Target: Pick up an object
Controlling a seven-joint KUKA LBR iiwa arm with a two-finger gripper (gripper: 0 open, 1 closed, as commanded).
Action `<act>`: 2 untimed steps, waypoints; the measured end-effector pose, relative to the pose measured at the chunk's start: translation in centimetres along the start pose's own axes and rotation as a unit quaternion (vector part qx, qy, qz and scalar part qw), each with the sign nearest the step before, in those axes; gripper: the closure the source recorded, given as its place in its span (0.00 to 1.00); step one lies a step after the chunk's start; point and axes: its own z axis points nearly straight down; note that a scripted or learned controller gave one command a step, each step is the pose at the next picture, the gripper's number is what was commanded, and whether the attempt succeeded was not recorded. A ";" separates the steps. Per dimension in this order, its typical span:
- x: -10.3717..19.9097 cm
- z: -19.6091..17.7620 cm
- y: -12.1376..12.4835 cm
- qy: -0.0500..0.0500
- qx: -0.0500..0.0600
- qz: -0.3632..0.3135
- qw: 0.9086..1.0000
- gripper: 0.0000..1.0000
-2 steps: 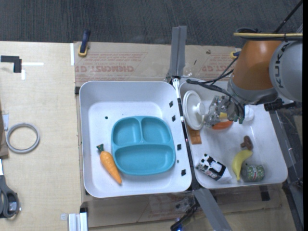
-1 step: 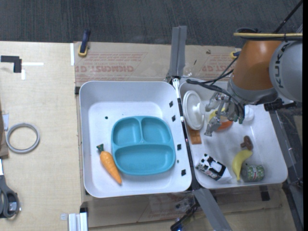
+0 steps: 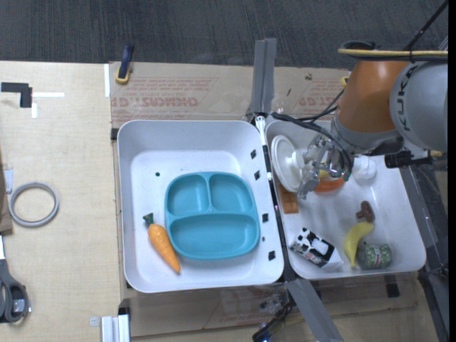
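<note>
Objects, right bin (image 3: 399, 262): unlifted; gripper (image 3: 318, 171) lowered among them beside white plate (image 3: 283, 164), its grasp indeterminable; pick outstanding.

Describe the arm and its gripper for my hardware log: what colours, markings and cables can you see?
The arm is a rounded grey body with dark KUKA lettering on its side, and a glossy orange band sits above the wrist. Thin black cables run along and past the wrist. The gripper is a small silvery metal assembly with dark parts, over the right-hand white bin.
</note>
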 end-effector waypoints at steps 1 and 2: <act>8.6 0.2 -6.6 0.003 0.000 0.031 1.000 0.00; 0.6 -8.4 -13.8 0.001 0.001 0.070 0.998 0.00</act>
